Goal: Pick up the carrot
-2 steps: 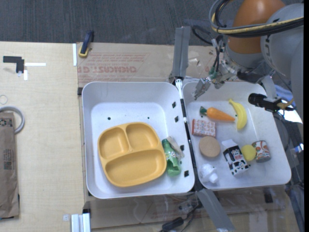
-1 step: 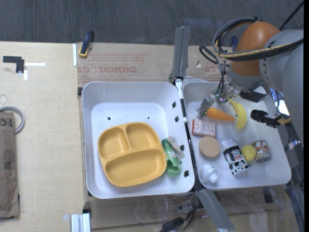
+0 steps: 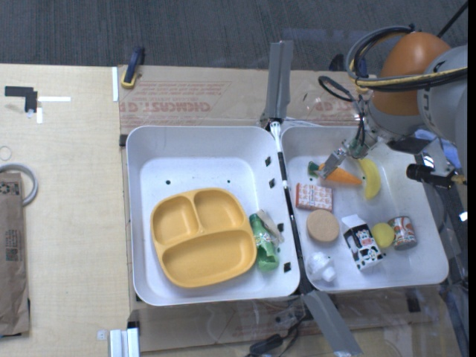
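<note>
Claw [image 3: 332, 162] at carrot [image 3: 342, 175] in right bin [image 3: 431, 274], banana [image 3: 370, 178] beside, yellow plate [image 3: 202, 235] in left bin [image 3: 149, 155]

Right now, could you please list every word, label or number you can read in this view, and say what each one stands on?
"CHEMCAST G...", upside down in red: the cardboard sheet behind the bins.
Red box in the right bin: print too small to read.
Black and white carton: print too small to read.
Small can: label blurred.
Green packet beside the yellow plate: unreadable.
Brown paper bag at the left edge: marks too blurred.

Banana [image 3: 370, 178] and red box [image 3: 314, 196] close beside carrot [image 3: 341, 175] (left bin [image 3: 141, 199] roomier)
</note>
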Tool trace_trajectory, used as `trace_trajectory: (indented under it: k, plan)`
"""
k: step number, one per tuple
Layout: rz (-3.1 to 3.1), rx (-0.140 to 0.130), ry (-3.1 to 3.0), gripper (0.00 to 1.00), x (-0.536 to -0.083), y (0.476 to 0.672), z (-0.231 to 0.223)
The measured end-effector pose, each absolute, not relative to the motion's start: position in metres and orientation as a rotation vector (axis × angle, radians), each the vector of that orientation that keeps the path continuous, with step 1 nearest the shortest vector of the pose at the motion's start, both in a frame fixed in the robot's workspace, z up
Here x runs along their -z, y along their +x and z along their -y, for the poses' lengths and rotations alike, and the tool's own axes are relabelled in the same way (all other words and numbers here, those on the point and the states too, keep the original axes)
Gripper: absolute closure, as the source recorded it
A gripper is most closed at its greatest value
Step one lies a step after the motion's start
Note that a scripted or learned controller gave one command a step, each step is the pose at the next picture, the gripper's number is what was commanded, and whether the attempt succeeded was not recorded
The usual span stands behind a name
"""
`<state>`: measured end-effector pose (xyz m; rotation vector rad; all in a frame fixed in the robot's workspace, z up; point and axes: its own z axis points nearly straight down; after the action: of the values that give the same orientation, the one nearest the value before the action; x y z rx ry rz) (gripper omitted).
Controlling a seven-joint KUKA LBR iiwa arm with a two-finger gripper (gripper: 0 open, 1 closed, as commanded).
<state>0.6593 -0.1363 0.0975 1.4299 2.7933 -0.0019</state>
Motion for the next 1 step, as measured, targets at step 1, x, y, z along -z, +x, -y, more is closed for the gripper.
trace_trajectory:
  k: [1]
  plan:
    - [-2.789,0.001,1.429,1.00,-0.1076,0.6602,0.1369]
